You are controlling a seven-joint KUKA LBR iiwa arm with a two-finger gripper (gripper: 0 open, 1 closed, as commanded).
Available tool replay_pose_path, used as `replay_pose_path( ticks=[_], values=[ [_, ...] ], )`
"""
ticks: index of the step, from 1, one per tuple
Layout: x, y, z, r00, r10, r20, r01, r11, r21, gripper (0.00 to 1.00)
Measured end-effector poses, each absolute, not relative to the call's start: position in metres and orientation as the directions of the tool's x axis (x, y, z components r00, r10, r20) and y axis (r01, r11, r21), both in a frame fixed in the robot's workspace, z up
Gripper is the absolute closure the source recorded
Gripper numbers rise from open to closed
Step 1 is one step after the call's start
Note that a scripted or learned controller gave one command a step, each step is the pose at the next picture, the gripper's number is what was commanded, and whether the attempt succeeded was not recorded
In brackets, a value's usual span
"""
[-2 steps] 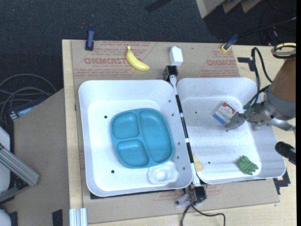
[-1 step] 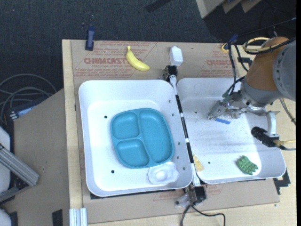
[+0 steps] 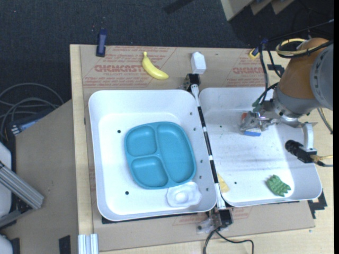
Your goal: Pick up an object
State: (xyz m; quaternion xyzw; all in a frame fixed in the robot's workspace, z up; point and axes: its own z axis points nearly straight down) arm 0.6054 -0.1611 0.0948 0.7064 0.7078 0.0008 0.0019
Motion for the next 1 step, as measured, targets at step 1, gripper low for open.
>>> replay_pose_path(
  ticks=[1],
  values=[
    [0.6124, -0.0531, 0.1854, -0.002, 1.0, 0.001, 1.0, 0.002, 0.002, 1.0]
  ],
)
